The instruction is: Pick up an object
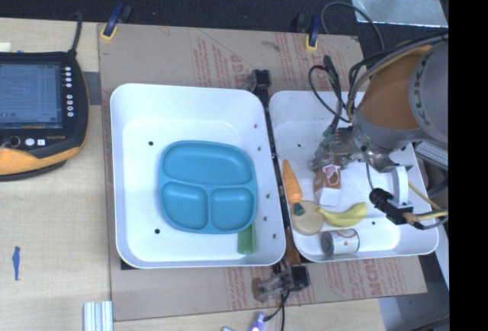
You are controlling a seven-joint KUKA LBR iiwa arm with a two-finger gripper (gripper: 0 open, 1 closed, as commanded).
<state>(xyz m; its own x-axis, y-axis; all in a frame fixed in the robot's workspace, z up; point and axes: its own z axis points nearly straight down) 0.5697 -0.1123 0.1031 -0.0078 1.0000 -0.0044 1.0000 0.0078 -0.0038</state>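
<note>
You cannot tell how the jaws stand: the gripper (333, 148) is low in the right white bin (381, 245), over a small brown-and-white carton (330, 177). Just left, your slim orange carrot (291, 181) lies lengthwise, tip toward the bin's far edge. Nearer you, the yellow banana (343, 214) lies crosswise, beside 1 tan disc (307, 221).

The arm (396, 97) covers the right bin's (381, 245) far corner and runs off the right edge. The pincer's (333, 150) fingertips blur into clutter above the small carton (330, 178), its printing too small to read.
</note>
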